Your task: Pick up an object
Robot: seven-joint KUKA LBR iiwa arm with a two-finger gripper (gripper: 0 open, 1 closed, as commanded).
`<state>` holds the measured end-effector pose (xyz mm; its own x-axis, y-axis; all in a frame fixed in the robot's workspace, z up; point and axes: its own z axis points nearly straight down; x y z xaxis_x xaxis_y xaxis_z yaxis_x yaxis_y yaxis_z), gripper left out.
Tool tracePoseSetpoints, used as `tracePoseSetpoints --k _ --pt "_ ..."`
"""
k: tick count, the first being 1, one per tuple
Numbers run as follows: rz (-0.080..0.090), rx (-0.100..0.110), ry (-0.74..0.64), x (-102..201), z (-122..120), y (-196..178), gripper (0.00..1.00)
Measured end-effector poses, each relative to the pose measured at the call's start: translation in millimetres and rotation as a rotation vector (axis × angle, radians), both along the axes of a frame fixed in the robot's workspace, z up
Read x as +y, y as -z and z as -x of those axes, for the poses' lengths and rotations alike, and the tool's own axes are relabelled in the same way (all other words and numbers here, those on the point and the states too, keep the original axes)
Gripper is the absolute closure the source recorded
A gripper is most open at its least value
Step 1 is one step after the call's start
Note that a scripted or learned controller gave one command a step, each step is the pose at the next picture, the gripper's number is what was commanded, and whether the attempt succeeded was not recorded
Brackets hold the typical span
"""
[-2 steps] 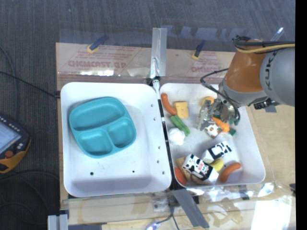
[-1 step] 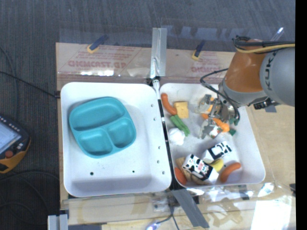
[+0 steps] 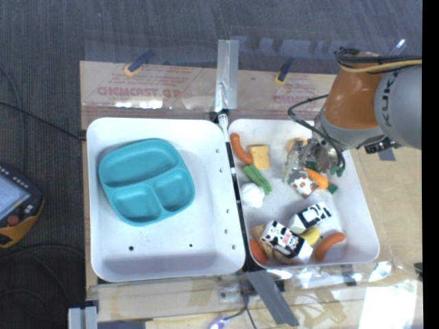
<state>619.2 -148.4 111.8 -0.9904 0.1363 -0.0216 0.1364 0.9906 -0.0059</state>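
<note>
The grey arm with the orange band reaches down into the far right part of the right white bin [image 3: 357,214]. Its end effector [image 3: 310,162] sits low over a small orange carrot toy [image 3: 317,178]. I cannot tell how it is set. Left of it lie a yellow cheese block [image 3: 260,156], an orange sausage [image 3: 240,149] and a green bean pod [image 3: 257,177]. Two black-and-white cow toys [image 3: 282,237] rest near the front. The left white bin [image 3: 206,245] holds a blue plastic tray with three parts [image 3: 145,180].
</note>
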Motion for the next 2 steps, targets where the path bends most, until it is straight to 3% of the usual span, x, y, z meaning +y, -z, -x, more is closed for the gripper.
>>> tracePoseSetpoints --k 1,2 --pt "-0.001 0.0 0.0 0 0 0 0.0" --pt "-0.006 0.011 -0.012 -8 -8 22 0.0"
